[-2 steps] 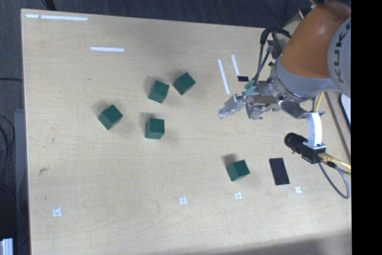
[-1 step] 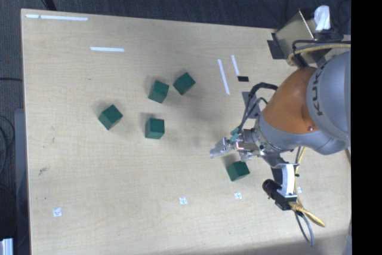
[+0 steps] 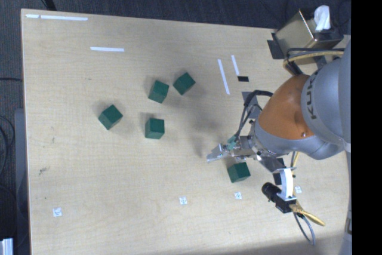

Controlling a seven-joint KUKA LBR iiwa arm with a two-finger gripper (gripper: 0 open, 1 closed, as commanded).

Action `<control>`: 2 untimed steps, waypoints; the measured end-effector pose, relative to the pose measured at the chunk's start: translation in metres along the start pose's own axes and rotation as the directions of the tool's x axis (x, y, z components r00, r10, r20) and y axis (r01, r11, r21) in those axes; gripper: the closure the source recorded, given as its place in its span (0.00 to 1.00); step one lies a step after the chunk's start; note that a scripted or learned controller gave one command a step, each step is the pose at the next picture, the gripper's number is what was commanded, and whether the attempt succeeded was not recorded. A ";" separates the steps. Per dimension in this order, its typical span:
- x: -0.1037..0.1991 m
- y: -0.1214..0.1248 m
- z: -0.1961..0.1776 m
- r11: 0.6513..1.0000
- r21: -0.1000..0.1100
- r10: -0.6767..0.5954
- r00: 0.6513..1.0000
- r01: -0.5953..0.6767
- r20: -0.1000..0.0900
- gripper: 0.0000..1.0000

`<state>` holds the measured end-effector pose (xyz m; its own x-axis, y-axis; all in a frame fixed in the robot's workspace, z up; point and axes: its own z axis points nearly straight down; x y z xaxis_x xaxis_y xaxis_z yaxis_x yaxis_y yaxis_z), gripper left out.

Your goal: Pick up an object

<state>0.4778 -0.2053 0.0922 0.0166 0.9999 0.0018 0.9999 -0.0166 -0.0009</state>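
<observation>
Currently my gripper (image 3: 222,152) hovers, can't tell its state; nearest green cube (image 3: 239,172) sits just below it on the bench, ungrasped. Four more cubes lie well off left. Pick not done.

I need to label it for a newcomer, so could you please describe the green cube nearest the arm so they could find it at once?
Start at the grey and orange arm on the right of the wooden table. Just below its tool sits one green cube. It lies alone, apart from the four cubes clustered further left.
</observation>
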 end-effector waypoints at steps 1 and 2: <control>0.009 -0.001 0.001 0.992 0.004 -0.124 0.992 0.124 -0.003 0.00; 0.009 -0.001 -0.009 0.992 0.004 -0.129 0.992 0.129 -0.003 1.00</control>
<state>0.4773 -0.1966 0.1011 -0.1128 0.9936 0.0051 0.9936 0.1128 -0.0051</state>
